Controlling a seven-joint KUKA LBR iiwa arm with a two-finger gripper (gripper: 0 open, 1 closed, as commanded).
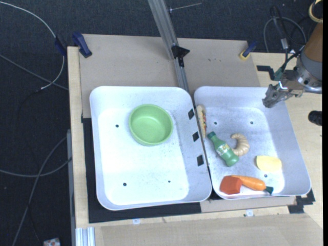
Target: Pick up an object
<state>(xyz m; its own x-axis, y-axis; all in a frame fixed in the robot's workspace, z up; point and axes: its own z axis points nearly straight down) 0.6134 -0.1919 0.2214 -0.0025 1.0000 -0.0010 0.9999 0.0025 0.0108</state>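
In the right bin (233, 104) lie a green bottle (223, 149), a tan curved piece (240, 143), a yellow lump (268, 163), an orange carrot (250, 182) and a red piece (230, 185) under its thick end. A thin tan stick (202, 121) lies along the bin's left wall. A green bowl (150, 124) sits in the left bin (110, 163). My gripper (271, 98) hangs above the right bin's far right corner, well away from the objects, with nothing seen between its fingers.
A slanted metal bar (169, 35) runs from the top of the view down to the gap between the bins. Blue and yellow clamps (82, 45) sit at the bench's far corners. Cables lie on the dark floor at left.
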